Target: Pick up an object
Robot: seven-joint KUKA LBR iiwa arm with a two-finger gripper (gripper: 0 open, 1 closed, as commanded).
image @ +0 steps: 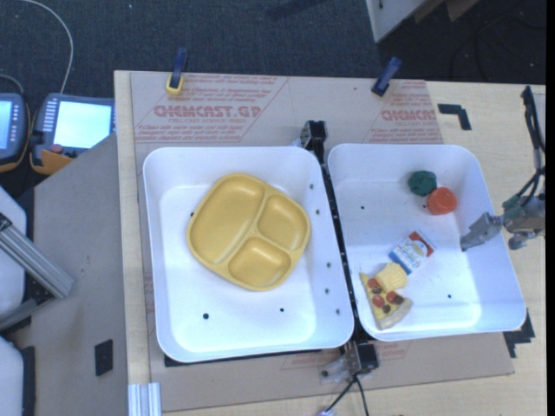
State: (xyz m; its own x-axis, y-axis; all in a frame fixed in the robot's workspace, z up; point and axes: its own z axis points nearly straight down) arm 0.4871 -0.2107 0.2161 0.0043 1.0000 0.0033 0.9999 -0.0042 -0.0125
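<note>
The right bin [451,159] holds several small things: a dark green lump [422,181], an orange-red ball [442,200] just below it, a small blue, white and red packet [411,251], and a toy pizza slice [386,295] with a yellow piece at its top. My gripper [499,238] hangs over the right rim of this bin, to the right of the packet and below the ball. Its fingers stand open with nothing between them, and it touches none of the objects.
A yellow divided plate [250,230] lies in the left bin [173,319]. Both bins rest on a cardboard-covered bench [217,111]. A black divider clamp [314,133] sits between the bins at the back. Cables hang by the arm at the right edge.
</note>
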